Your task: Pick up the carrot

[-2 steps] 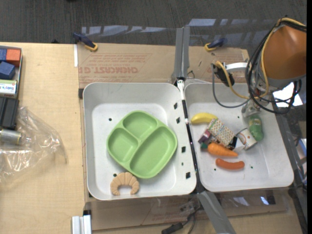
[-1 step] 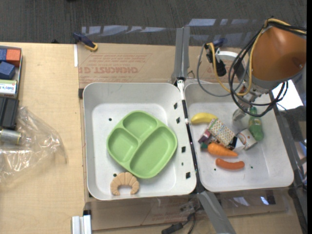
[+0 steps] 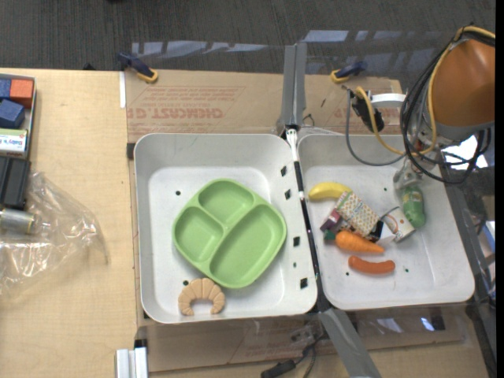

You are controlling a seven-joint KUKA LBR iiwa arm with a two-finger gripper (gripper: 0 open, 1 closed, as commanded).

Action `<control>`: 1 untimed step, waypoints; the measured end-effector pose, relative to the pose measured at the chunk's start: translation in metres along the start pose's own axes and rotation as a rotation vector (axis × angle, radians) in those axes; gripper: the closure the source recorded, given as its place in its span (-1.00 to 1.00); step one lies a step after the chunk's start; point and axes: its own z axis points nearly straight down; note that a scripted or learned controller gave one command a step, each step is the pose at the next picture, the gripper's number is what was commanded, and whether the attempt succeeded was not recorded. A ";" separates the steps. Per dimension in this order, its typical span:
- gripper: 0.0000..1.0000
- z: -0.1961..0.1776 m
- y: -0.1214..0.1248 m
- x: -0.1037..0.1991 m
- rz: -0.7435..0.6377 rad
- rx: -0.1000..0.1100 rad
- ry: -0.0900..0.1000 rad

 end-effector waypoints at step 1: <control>1.00 -0.001 0.003 0.001 -0.141 -0.004 0.002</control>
